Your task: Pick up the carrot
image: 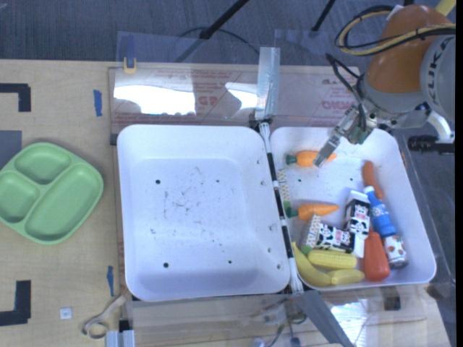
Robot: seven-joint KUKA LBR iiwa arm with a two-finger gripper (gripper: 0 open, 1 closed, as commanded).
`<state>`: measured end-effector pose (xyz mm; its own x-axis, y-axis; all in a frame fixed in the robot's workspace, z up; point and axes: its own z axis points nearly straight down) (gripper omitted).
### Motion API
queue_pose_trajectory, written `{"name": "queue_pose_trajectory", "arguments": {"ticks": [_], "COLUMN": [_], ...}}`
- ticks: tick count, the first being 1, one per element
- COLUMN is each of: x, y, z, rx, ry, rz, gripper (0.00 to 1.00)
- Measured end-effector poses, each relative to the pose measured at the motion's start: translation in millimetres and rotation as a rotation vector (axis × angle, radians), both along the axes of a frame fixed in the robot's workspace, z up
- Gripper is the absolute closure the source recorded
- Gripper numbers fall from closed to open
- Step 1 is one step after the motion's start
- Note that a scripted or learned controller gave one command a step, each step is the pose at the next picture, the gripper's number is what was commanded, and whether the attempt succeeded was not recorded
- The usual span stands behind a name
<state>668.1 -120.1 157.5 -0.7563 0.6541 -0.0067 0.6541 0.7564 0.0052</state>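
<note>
A pale wooden bench [65, 85] carries 2 shallow white bins side by side, with a green divided plate [47, 190] well off beyond the left bin [195, 208], far from the claw. The claw [327, 150] hangs over the far part of the right bin [416, 215], and whether it is wide or narrow cannot be told from this slanted view. The nearer carrot [307, 158] lies just beside the claw's tip, on its left-bin side, long axis running across the bin, green end pointing away from the claw. A 2nd carrot [315, 210] lies further off toward the near rim. A milk carton [357, 219], blue bottle [381, 219], red bottle [376, 257] and bananas [322, 273] crowd that near side; none seems to block the closer carrot.
</note>
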Motion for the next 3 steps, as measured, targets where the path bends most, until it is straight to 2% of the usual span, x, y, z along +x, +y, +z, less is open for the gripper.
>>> {"name": "queue_pose_trajectory", "arguments": {"ticks": [1,2,3], "x": [-9.7,-6.6,-8.4], "y": [4.0,3.2,32.4], "z": [-61.4,-49.1,28.9], "rx": [0.001,0.001,0.001], "ry": [0.013,-0.001,0.002], "rz": [0.226,0.223,-0.154], "gripper": [0.0,1.0,1.0]}}
